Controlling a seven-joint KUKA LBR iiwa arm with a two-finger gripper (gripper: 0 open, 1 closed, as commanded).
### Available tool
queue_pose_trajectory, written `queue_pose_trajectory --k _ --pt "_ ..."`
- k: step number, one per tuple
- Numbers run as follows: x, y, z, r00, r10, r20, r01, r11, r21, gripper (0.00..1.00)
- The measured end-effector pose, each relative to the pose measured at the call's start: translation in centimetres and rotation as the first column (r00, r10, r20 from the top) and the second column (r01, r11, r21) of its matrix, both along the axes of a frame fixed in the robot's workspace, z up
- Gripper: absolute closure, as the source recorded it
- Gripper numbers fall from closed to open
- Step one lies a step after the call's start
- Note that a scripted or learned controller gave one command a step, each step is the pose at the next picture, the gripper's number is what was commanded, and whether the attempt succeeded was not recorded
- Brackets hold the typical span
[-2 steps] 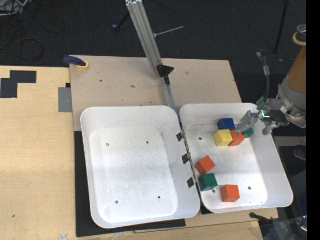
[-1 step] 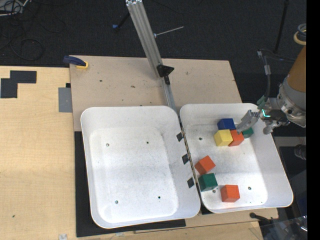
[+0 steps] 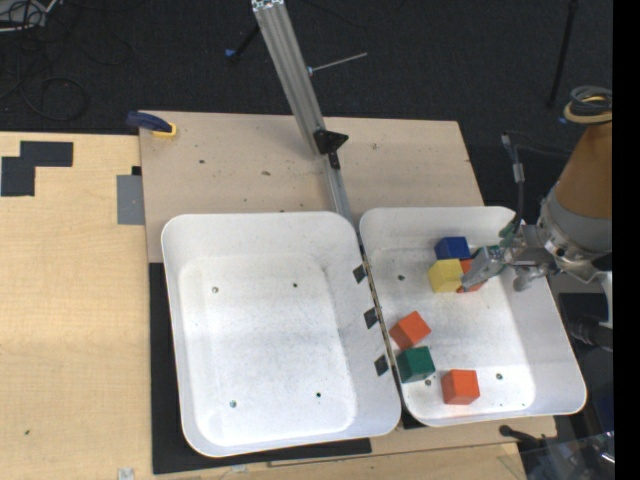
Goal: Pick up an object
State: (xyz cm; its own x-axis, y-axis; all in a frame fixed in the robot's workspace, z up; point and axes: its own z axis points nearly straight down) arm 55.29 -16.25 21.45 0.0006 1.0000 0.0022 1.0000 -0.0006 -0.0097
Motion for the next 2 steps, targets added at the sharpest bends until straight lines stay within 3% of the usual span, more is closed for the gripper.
queue_pose_trajectory --k 2 --pt "-0.3 0.9 -12.4 1.000 -0.002 0.008 0.002 1.000 -0.001 0.00"
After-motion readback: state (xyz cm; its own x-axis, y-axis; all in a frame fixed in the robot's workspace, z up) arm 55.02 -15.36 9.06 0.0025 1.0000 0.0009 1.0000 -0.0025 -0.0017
